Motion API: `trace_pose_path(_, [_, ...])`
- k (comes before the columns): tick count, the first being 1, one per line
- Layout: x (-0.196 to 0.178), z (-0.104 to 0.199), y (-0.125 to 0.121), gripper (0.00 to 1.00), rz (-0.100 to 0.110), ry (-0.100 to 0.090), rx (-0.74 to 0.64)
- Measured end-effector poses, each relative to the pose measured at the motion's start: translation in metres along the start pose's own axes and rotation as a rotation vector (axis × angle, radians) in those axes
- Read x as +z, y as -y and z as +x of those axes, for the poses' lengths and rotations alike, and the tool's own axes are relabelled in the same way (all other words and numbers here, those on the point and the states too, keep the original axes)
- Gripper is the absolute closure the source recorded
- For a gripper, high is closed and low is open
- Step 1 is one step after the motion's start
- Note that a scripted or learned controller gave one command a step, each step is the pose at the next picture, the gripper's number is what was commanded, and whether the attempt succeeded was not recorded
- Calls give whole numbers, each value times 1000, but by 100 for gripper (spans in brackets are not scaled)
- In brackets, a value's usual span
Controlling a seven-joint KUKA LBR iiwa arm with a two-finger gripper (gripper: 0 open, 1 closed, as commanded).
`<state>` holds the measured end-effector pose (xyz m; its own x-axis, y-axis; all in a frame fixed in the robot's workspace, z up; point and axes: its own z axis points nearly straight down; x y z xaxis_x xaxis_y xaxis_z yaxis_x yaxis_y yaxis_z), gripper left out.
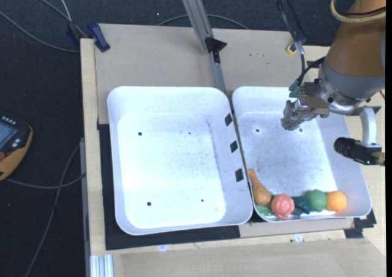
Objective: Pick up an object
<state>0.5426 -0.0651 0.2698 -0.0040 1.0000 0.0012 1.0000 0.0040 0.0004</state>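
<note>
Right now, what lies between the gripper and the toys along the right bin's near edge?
Bare white floor of the right bin, as the camera view shows. The gripper is over its far part; the toys line the near wall.

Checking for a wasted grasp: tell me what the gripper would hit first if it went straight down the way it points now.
Probably only the bare floor of the right bin. The gripper hangs over its upper part, while the toys lie along the near edge, the orange ball among them. Depth is hard to judge from this slant.

A tan tabletop [153, 55] is carrying two shallow white bins side by side: the left bin [122, 101] and the right bin [257, 95], their inner rims touching on a black mat [110, 233].
</note>
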Motion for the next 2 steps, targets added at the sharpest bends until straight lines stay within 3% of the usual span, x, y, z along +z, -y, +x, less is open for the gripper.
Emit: trace_pose_path(2, [16,110,-27,100,0,0,-1])
